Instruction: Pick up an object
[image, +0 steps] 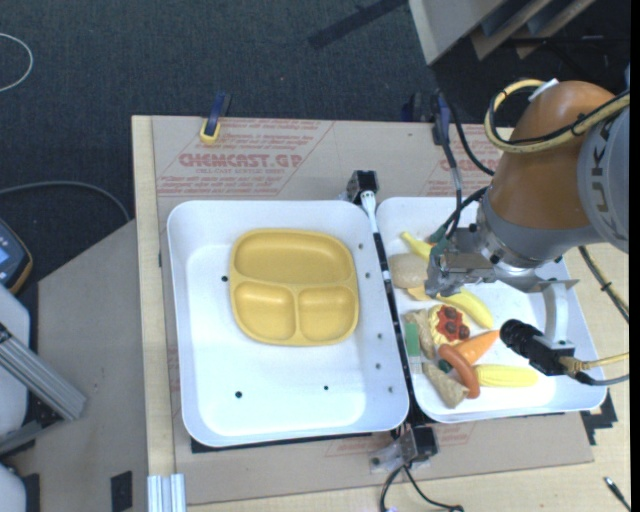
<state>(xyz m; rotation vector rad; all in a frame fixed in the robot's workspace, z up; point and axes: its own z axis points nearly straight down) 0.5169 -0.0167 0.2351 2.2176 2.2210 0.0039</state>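
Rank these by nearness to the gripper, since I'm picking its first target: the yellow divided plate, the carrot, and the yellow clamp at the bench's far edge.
From the gripper, in the camera view:
1. Carrot, right bin, just below it.
2. Yellow divided plate, left bin.
3. Yellow clamp, far-left bench edge.

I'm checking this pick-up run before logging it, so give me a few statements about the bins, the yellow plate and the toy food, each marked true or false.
1. The yellow plate lies in the left bin. True.
2. The plate has three compartments. True.
3. The carrot sits on the plate. False: it lies in the right bin.
4. The gripper hangs over the left bin. False: it is over the right bin, among the toy food.
5. The corn cob lies near the right bin's front edge. True.
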